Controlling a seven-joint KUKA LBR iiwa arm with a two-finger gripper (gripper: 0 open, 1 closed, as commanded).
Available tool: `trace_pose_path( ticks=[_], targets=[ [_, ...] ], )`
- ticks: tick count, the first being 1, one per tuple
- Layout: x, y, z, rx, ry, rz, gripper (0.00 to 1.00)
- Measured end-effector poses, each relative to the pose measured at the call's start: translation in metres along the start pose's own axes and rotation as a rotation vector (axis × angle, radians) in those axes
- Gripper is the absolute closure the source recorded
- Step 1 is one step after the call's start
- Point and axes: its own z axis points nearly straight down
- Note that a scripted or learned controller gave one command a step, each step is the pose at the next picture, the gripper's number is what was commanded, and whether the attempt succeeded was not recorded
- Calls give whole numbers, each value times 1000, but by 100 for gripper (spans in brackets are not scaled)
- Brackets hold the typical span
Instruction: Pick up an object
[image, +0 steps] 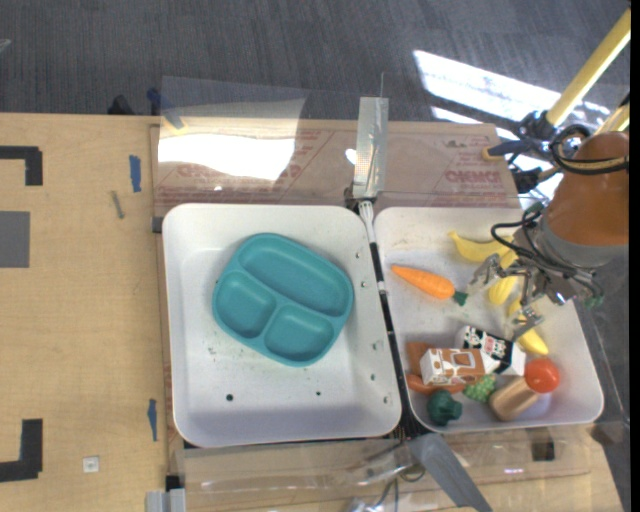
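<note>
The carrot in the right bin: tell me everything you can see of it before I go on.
The carrot is a small toy, smooth and plastic-looking, orange with a short green stub at its thick end. It lies flat on the floor of the right bin, in the upper left part, tip pointing toward the divider and stub toward the bin's middle. Nothing appears to touch it; the yellow banana lies just beyond it. The hand hangs over the yellow pieces to its right, apart from it.

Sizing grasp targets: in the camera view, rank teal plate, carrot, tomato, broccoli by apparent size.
1. teal plate, by far the largest
2. carrot
3. tomato and broccoli: look about alike, so no ranking between them.
</note>
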Motion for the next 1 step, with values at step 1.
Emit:
trace_pose_path(
  ticks=[1],
  targets=[
    [-6,1,-14,5,-14,-2,100]
  ],
)
